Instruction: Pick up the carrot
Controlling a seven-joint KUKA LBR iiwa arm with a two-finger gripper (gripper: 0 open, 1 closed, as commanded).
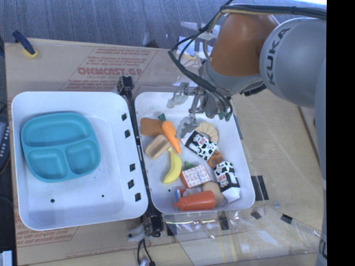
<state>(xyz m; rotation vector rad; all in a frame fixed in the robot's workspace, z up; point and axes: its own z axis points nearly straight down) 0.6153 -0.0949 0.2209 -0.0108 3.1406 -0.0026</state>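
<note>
Over the right-hand shallow white bin (244, 165), near its far edge, the grey two-finger gripper (195, 105) hangs from the grey arm with the orange band (260, 37). Finger state: cannot tell, the metal parts blur together against the white bin floor, so not guessing.

Target is the small orange carrot with a green top (170, 133). It lies flat on the bin floor in the far-left part of the right bin, green end pointing away from the camera, tip toward the yellow banana (173, 168). It sits between the brown bread-like piece (149, 127) and the black-and-white cow-pattern carton (199, 144), close to both, and its tip touches or nearly touches the tan bun-shaped piece (156, 147).

Progress, my read: nothing done yet. Carrot is on the floor, not lifted, nothing visibly between the fingers. Gripper is near but above and to the right of it, not on it.

Left to do: shift over the carrot, descend, close, lift clear. Clutter is tight on both sides, so a neighbour could get nudged or grabbed.

Left bin (22, 204) holds a light-blue divided plastic tray (60, 144), not involved.
</note>
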